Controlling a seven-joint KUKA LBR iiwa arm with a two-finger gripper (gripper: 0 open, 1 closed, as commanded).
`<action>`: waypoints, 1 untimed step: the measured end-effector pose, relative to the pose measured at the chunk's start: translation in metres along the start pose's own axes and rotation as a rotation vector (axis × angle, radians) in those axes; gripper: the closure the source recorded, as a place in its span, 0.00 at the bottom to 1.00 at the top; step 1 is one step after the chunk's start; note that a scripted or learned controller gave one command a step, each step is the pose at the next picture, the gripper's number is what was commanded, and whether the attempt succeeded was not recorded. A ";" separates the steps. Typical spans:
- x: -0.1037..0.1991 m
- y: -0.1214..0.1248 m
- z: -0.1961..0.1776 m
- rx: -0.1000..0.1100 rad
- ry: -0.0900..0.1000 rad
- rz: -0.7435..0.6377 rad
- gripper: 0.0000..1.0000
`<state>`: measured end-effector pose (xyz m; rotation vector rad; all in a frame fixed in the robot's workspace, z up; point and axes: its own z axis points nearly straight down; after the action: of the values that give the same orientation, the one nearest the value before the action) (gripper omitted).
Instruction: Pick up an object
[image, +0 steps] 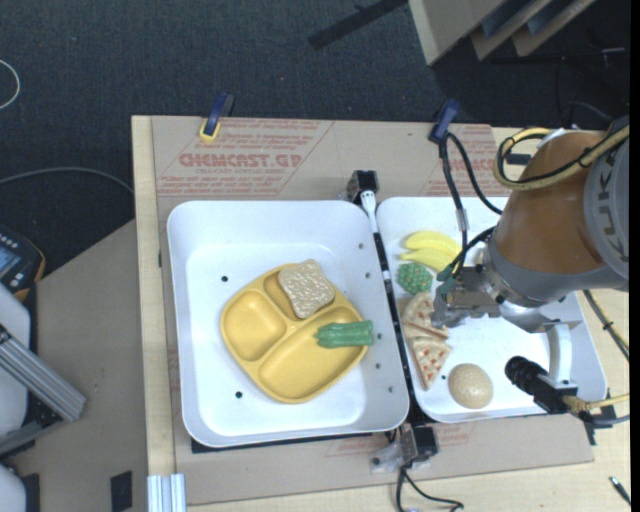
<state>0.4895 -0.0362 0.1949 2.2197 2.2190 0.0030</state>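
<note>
Pizza slice (418, 314) lies in right bin (590, 385) at its 9 o'clock edge, directly under gripper (447, 302); finger state cannot be told. Broccoli (413, 276) and banana (432, 248) are seen at gripper's 11 o'clock, second slice (430, 356) and potato (469, 385) at its 6.

The brown bench sheet (300, 150) bears red repeated print reading "CHEMCAST GP", partly legible.
</note>
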 end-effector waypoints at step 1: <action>0.063 -0.011 0.011 0.008 0.004 -0.006 1.00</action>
<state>0.4785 0.0264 0.1841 2.2192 2.2309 -0.0017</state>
